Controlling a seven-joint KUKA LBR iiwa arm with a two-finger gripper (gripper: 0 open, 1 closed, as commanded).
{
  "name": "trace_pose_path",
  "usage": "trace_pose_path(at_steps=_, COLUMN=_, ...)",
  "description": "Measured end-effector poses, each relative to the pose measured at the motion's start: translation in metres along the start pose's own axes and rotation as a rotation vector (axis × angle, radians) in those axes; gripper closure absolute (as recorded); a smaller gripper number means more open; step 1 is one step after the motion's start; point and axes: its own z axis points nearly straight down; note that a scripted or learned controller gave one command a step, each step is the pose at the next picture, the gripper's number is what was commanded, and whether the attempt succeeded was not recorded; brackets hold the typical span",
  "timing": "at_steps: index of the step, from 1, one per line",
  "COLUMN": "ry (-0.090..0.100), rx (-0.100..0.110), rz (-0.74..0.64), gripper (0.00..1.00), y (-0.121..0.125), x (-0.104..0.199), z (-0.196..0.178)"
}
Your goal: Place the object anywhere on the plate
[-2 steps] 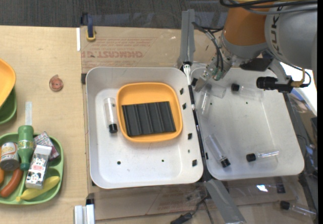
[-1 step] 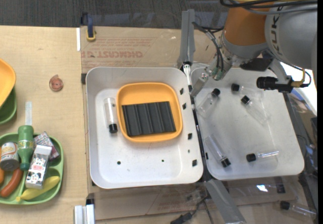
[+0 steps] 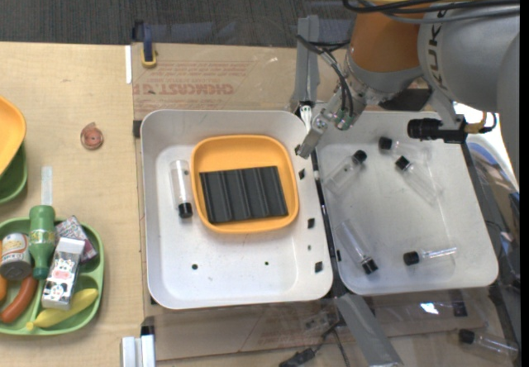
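Observation:
A yellow square plate sits in the left white bin, with a black ridged slab lying across its middle. A clear vial with a black cap lies in the same bin, just left of the plate's rim. The gripper hangs over the divide between the two bins, near the plate's upper right corner and above the right bin's upper left corner. I see nothing held in it.
The right white bin holds several clear vials with black caps, among them one at the front left and one at the front right. Left of the bins stands a green tray of toy food.

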Motion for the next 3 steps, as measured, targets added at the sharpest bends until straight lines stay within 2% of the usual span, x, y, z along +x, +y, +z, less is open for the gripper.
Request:
trace_pose_path(at_steps=1, ry=0.003, rx=0.002, rz=-0.003, gripper=0.0, y=0.009, x=0.016, z=0.001)
trace_pose_path(at_steps=2, ry=0.002, rx=0.001, rz=-0.087, gripper=0.0, y=-0.051, x=0.006, z=0.0)
trace_pose_path(at_steps=3, ry=0.0, rx=0.001, rz=-0.038, gripper=0.0, y=-0.07, x=-0.052, z=0.0)
